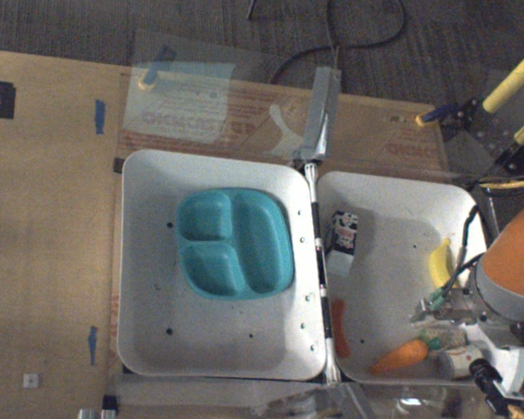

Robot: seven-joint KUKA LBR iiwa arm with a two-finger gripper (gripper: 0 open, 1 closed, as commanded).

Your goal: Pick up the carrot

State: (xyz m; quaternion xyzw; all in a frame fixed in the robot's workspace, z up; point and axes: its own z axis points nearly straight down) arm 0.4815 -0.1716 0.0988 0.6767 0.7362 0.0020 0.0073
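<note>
Hand (443, 327), grip impossible to tell, hovers just beside the carrot (402, 357) in the right bin (389, 194).

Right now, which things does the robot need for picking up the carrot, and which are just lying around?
For the job:
- carrot, near the front of the right bin
- gripper, right beside the carrot's leafy end

Just lying about:
- teal divided plate in the left bin
- small black-and-white carton
- yellow piece
- thin red stick
</note>
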